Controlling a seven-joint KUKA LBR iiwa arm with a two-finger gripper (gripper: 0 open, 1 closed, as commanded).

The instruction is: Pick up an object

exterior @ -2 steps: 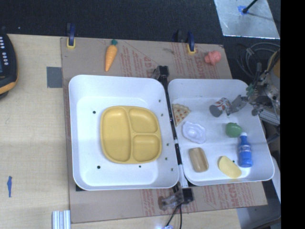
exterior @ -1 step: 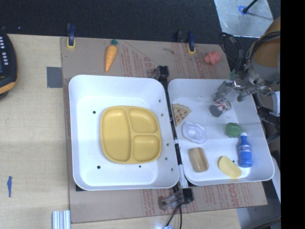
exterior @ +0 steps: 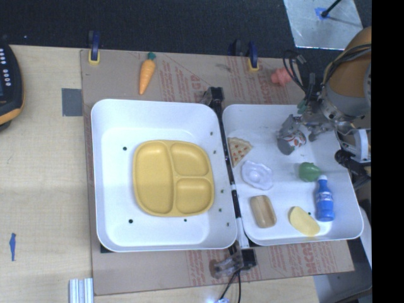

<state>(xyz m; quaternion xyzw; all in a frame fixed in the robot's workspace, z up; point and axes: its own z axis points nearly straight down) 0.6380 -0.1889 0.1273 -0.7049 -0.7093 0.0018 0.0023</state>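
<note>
Several small toys lie loose in the right bin [exterior: 353, 232]; nearest the end effector [exterior: 291, 141], whose grip I cannot tell, the green lump [exterior: 308, 171] looks light, rigid, best pinched across its middle.
</note>
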